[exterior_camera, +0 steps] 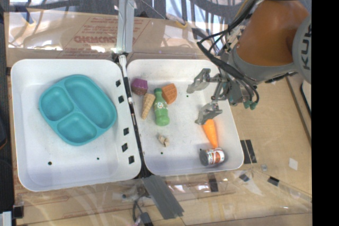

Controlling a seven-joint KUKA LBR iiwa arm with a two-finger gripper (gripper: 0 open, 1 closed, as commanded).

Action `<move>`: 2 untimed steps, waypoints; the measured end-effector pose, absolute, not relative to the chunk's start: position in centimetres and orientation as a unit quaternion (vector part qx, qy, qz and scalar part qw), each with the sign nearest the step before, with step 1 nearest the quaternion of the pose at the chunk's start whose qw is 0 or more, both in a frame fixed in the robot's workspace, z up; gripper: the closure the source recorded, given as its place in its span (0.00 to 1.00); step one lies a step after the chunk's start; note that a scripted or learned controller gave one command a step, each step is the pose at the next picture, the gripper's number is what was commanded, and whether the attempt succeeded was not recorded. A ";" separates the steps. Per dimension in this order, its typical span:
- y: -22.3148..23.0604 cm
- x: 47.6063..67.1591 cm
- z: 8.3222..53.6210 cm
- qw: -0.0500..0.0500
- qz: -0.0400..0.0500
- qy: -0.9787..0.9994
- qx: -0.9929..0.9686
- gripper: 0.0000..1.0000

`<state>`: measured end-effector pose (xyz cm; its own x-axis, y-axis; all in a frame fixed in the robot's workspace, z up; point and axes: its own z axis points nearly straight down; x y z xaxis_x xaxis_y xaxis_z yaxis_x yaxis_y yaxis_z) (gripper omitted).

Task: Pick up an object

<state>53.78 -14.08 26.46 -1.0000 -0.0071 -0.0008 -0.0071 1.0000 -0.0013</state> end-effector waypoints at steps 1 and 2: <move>-15.9 52.5 9.3 0.002 0.000 0.993 0.116 0.00; -11.2 55.4 9.3 0.002 0.000 1.000 0.029 0.00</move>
